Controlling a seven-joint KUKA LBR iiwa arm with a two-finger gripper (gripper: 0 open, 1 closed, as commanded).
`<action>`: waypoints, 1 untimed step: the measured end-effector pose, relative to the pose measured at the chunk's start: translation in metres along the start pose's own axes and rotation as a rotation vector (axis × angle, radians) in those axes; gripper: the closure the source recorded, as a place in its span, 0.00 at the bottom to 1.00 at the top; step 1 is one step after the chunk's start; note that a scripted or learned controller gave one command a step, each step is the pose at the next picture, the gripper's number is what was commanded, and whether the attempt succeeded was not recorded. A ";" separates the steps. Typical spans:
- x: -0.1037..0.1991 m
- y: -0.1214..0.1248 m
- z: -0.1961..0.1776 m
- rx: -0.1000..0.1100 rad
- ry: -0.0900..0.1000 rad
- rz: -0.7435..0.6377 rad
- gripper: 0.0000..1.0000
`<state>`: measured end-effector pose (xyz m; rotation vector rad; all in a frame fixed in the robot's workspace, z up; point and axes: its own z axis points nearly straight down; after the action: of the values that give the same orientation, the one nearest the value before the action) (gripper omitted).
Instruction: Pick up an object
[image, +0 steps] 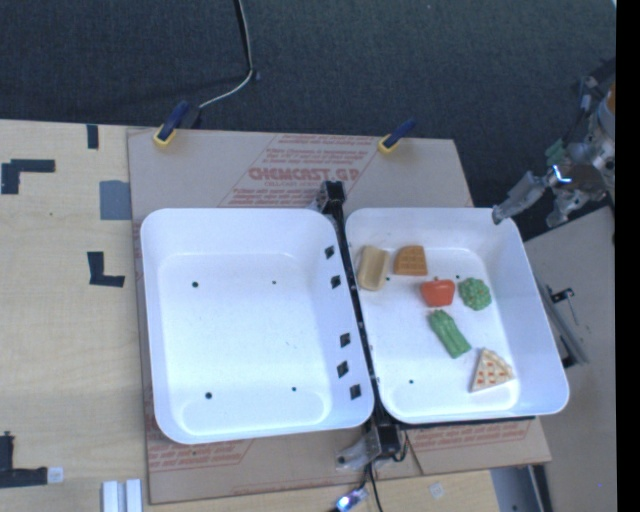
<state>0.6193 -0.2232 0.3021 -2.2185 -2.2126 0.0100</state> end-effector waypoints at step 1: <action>0.000 0.037 -0.092 -0.021 -0.006 -0.005 0.00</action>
<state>0.6574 -0.2232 0.3941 -2.2260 -2.2319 -0.0067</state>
